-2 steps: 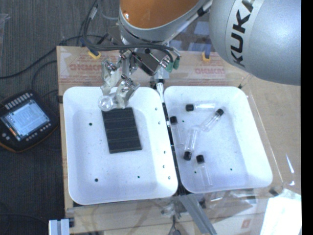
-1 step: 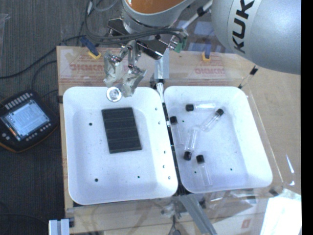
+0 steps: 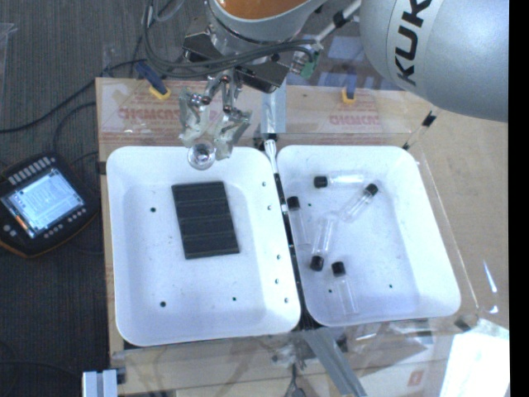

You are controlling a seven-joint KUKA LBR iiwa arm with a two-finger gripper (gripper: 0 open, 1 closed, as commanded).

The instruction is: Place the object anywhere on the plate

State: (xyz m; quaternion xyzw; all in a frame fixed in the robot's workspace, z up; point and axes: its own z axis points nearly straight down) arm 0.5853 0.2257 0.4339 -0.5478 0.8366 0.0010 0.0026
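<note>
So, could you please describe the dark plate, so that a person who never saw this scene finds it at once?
Look at the left white bin of the two bins side by side. Near its middle, a little toward the far side, lies the dark plate, a flat ribbed rectangle. It is the one large dark thing in the bins; the right white bin holds clear vials with black caps.

2 bins side by side on the table [image 3: 347, 114]. Left bin [image 3: 140, 304]: plate [image 3: 205, 219] lies near its centre, tool [image 3: 212, 135] over its rear edge. Right bin [image 3: 413, 288]: vials [image 3: 360, 202] scattered in it. Pendant [image 3: 41, 201] on floor, left of table.
</note>
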